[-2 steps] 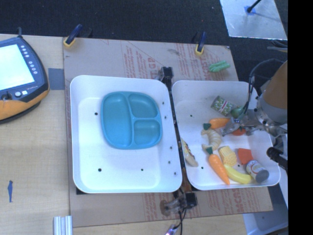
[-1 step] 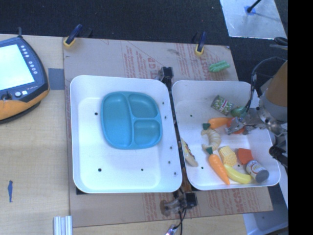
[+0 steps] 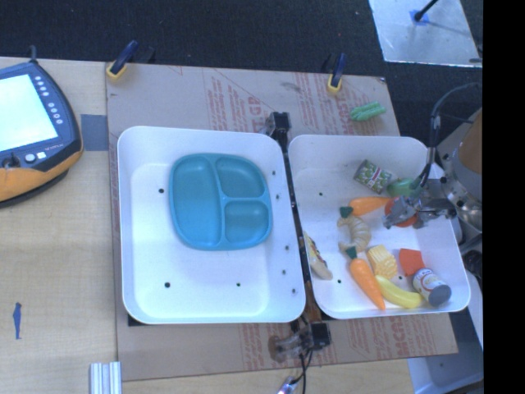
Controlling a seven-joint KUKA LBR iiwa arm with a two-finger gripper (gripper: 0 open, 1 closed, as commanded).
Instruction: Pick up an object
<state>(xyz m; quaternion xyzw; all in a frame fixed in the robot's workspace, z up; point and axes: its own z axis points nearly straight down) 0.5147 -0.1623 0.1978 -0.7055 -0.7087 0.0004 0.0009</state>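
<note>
the right bin (image 3: pixel 439 298) holds every candidate object; the left bin (image 3: pixel 131 245) carries one blue divided plate (image 3: pixel 220 200)

near edge of the right bin, front to back:
- one small can (image 3: pixel 431 286) on its side in the near right corner, touching the end of one yellow banana (image 3: pixel 399 293). the can looks rigid, smooth and round; it is likely to roll or slip, so grip across its body
- one orange carrot (image 3: pixel 367 282), long and tapered, lying diagonally just left of the banana. likely hollow light plastic, stiff; take hold at the thick upper end, across its width
- one corn piece (image 3: pixel 382 261) and one red block (image 3: pixel 410 261), side by side above the banana. the block has flat faces and should be the easiest to pinch
- one brownish item (image 3: pixel 317 259) against the left wall; too close to the wall for an easy approach

middle: one pale lumpy item (image 3: pixel 356 232); identity cannot be told

far part: a second carrot (image 3: pixel 367 206), then one green packet (image 3: pixel 375 175) lying flat, thin and probably hard to get under

the gripper (image 3: pixel 404 213) sits low beside the second carrot's right end, over something reddish; whether it is spread or closed cannot be told, and no object is seen held

count: carrots two, all other items one each; one green object (image 3: pixel 367 112) lies outside the bins, beyond the far wall
</note>
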